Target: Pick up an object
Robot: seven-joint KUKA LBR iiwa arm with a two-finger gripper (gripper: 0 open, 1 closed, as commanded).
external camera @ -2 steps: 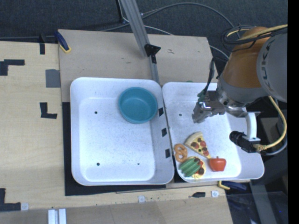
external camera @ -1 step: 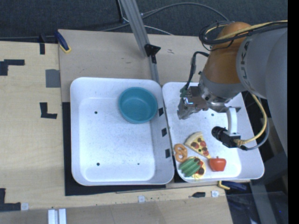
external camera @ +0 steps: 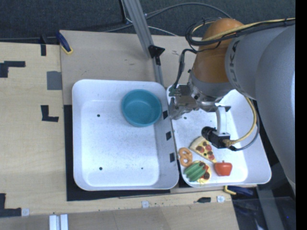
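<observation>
Gripper sits low at the right bin's upper-left edge — can't tell its state. Toy food clusters at that bin's front: pizza slice, pretzel, green vegetable, tomato. Blue bowl — left bin.

The left bin holds a blue bowl near its far right corner; the right bin adjoins it; the gripper hangs above the right bin's far left corner; a pizza slice, pretzel, green vegetable and tomato lie clustered at the right bin's near side.
</observation>
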